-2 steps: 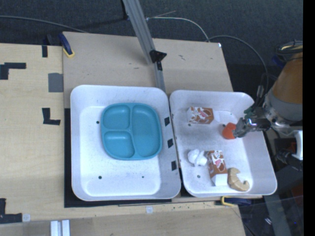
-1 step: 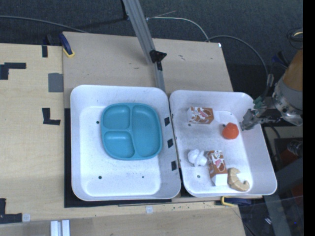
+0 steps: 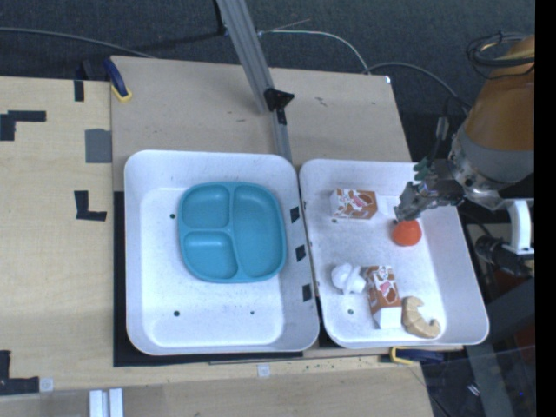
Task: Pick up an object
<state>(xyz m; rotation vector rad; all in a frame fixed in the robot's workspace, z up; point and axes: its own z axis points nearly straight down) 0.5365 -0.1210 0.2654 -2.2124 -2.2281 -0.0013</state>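
Note:
In the right bin [image 3: 452, 268] lie a small orange-red ball [image 3: 406, 233], a red-and-white packet [image 3: 354, 203], a white lumpy object [image 3: 346, 277], a brown-and-white packet [image 3: 380, 292] and a tan bread-shaped piece [image 3: 420, 320]. My gripper [image 3: 407, 208] hangs low over the bin's far right part. Its tip is directly above the ball and close to it. Whether it touches the ball is hidden by the slant of the view.
A blue divided plate [image 3: 232, 231] lies in the left bin [image 3: 152, 311]. A grey metal pole [image 3: 249, 42] runs from the top of the view down to the joint between the bins. Cables trail across the dark floor behind the bench.

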